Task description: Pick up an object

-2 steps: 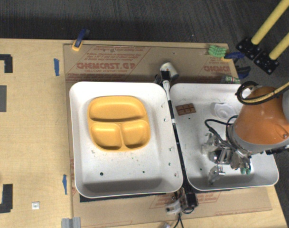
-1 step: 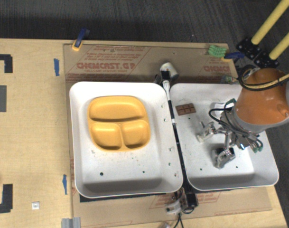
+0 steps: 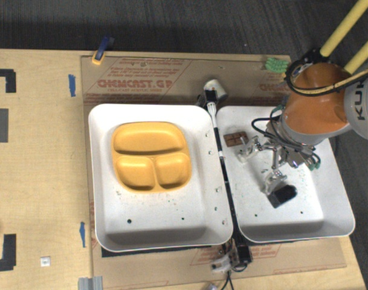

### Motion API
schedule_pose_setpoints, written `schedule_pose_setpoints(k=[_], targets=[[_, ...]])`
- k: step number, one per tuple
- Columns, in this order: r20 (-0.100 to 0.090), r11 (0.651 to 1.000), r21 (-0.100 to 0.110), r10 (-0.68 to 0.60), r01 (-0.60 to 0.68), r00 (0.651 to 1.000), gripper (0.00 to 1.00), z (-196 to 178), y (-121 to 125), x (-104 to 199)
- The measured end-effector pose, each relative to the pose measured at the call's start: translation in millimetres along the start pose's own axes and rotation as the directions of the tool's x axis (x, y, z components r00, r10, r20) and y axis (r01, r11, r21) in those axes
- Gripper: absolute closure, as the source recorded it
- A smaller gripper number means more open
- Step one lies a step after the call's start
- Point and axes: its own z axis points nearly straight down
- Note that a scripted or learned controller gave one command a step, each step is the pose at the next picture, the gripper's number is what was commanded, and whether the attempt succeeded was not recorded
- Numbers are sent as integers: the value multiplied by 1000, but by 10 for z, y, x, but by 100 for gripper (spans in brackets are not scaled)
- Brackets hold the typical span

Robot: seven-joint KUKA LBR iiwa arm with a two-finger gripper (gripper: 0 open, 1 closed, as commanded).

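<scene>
Yellow three-compartment tray (image 3: 151,156) fills the middle of the left bin (image 3: 105,222), with bare white floor along its front. In the right bin (image 3: 335,222), the gripper (image 3: 274,177) hangs over a small black object (image 3: 283,194); whether it grips cannot be told. A brown piece (image 3: 233,139) lies near the dividing rim. Plywood bench (image 3: 38,162) spreads left.

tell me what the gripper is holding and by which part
It cannot be told. The gripper hangs over the right bin, just above a small black block; a grasp isn't visible.
</scene>
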Motion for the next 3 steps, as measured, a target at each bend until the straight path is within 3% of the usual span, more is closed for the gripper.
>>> schedule_pose_setpoints(k=[1,2,3], targets=[[-4,964,0,267,-267,964,0,1,357,683],[0,996,0,-85,85,996,0,0,283,590],[1,709,-1,-706,706,709,0,3,131,641]])
